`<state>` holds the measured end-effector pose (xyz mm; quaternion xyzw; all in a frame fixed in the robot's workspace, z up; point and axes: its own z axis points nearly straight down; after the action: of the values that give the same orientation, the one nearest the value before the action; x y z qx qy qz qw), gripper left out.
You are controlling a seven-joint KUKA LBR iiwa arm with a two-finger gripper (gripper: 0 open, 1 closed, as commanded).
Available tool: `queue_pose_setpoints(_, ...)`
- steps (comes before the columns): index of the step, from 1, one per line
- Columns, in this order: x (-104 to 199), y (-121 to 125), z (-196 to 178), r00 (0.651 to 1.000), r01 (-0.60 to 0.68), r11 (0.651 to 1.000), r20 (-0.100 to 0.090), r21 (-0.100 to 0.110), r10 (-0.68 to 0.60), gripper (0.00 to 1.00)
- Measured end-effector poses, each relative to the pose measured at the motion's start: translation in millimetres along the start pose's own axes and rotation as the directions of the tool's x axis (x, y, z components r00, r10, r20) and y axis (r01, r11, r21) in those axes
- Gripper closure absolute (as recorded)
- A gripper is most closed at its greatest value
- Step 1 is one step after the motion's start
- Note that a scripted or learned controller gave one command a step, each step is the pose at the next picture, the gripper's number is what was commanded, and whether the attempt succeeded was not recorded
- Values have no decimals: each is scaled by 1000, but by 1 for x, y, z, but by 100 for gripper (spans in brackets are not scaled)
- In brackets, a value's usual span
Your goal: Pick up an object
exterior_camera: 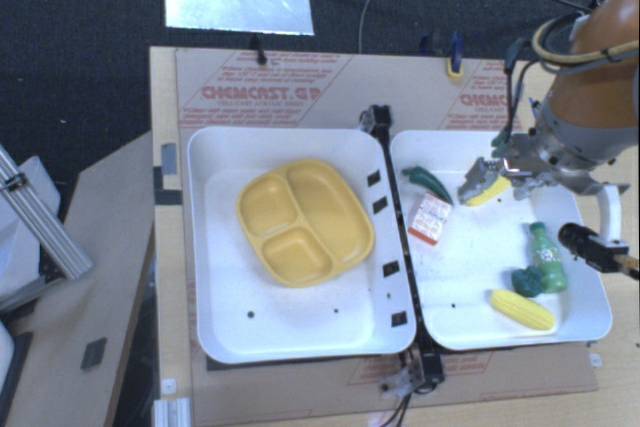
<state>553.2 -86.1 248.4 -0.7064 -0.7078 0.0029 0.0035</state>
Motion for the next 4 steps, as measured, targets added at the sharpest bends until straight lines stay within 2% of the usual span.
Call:
queue_pose_setpoints(1, 0, 2, -5, 1000, 2, 1000, 1, -11, -2, 0)
queue_pose_setpoints(3, -18, 7, 97, 1000, -1, 1000, 1, -6, 1, 0)
queue_pose_setpoints(4, -23, 6, 155, 1000, -3, 1000, -1, -14, 3, 0)
